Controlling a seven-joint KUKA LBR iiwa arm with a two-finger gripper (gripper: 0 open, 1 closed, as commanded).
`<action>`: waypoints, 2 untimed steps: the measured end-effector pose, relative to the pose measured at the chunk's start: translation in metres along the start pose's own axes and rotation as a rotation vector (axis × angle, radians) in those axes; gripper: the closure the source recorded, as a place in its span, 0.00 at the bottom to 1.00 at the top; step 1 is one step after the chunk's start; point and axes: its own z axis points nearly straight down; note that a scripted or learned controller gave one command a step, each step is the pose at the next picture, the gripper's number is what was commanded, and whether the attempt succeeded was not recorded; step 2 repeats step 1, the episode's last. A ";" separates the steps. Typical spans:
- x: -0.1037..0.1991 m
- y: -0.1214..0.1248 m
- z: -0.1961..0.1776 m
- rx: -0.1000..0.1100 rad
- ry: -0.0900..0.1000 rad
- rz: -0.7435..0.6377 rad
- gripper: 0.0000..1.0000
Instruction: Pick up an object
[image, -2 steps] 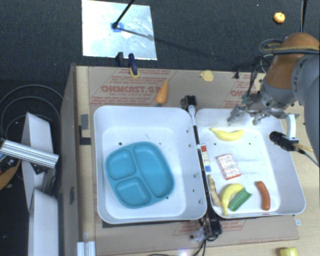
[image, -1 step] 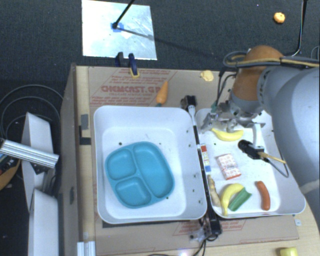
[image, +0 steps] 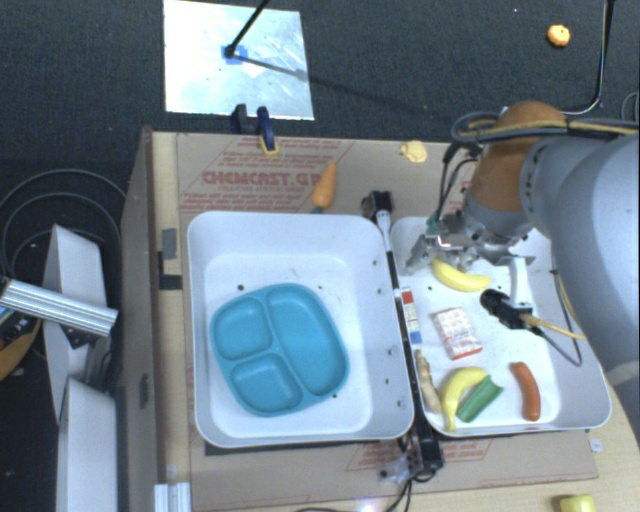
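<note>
Bananas and other small toy foods lie loose in the right bin, which serves as the supply for picking, while the left bin carries a blue divided plate. The arm comes in from the right and places its gripper low over the far corner of the right bin, just beside the upper banana, probably the chosen object. I cannot tell the state of the pincer from this angle. A second banana, a sausage and a small box rest nearer the front.
</note>
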 end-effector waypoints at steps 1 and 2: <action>0.000 0.001 -0.011 -0.003 0.000 -0.001 1.00; 0.000 0.001 -0.011 -0.003 0.000 -0.001 1.00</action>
